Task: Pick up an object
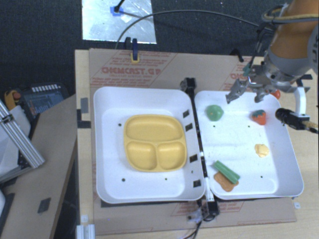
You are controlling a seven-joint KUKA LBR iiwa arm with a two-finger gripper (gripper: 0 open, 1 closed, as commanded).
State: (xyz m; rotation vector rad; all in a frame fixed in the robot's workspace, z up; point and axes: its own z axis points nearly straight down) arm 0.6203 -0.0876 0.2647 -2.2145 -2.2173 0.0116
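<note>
Hand (247,92) above right bin (284,148), its 2 fingers apart, unladen, near green ball (215,112).

The arm (294,29) holds its pincer (247,94) low, fingers spread apart.

Left white bin (107,133): holding a yellow divided tray (153,142), lying flat. Bench board (149,66): carrying a yellow-and-blue clamp (134,50) at its far edge. Silver sheet (118,14) lying beyond the board. Grey device (42,102) sitting at left.
</note>
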